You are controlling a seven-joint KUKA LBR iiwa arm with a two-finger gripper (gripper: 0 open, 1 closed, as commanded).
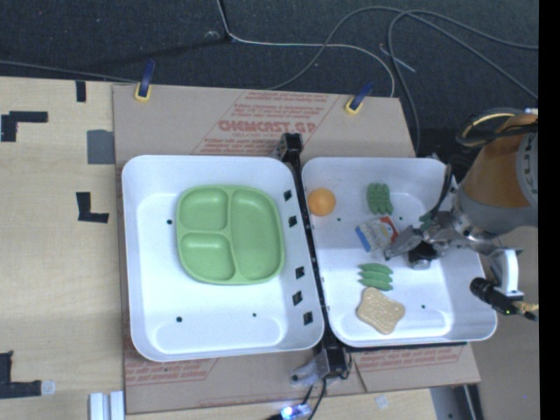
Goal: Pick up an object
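The right bin (pixel 455 322) holds an orange ball (pixel 322 202), a dark green ridged piece (pixel 379 198), a green pea pod (pixel 376 276), a tan bread slice (pixel 380 310) and a small white packet with blue and red marks (pixel 374 234). My gripper (pixel 409 248) hangs low over the middle of this bin, just to the right of the packet and above the pea pod. Its tip is dark and partly merges with its shadow. Nothing visibly hangs from it.
The left bin (pixel 149 304) carries a green divided plate (pixel 231 234). Black clips (pixel 302 274) line the seam between the bins. The arm's grey body (pixel 499 195) overhangs the right bin's right wall. Cables lie on the dark floor behind the bench.
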